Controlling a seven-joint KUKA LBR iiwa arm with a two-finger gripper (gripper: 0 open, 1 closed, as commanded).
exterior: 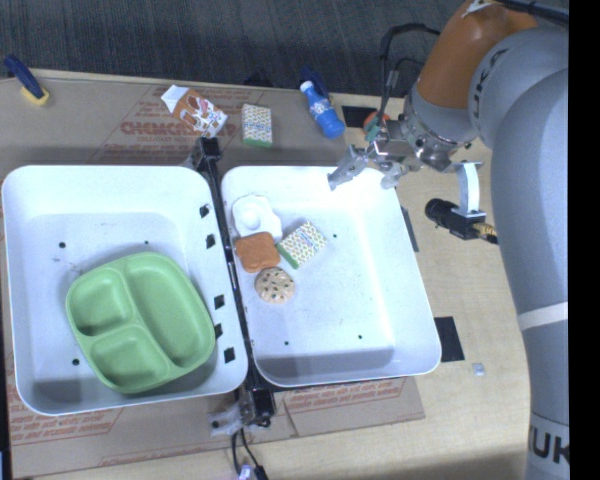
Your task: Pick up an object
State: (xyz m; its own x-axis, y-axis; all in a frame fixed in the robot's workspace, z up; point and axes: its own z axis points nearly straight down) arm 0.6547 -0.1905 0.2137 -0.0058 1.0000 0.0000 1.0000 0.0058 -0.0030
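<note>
The end effector point(365, 166) hovers over the far right corner of the right bin point(400, 308), tilted, with nothing visibly between its fingers; whether they are apart or together I cannot tell from this slant. The candidates for picking sit clustered against that bin's left wall: a white cup point(253, 213) at the far end, an orange piece point(258, 252) just nearer than it, a cookie point(274, 286) nearest the camera, and a small patterned box point(304, 243) touching the orange piece on its right. All lie on the bin floor — none lifted. The left bin point(30, 218) holds a green tray point(140, 320). On the tabletop point(460, 388) beyond the right bin lies a blue bottle point(323, 110). As I judge it, the task is barely begun: choosing, descending, closing and lifting all remain.
</note>
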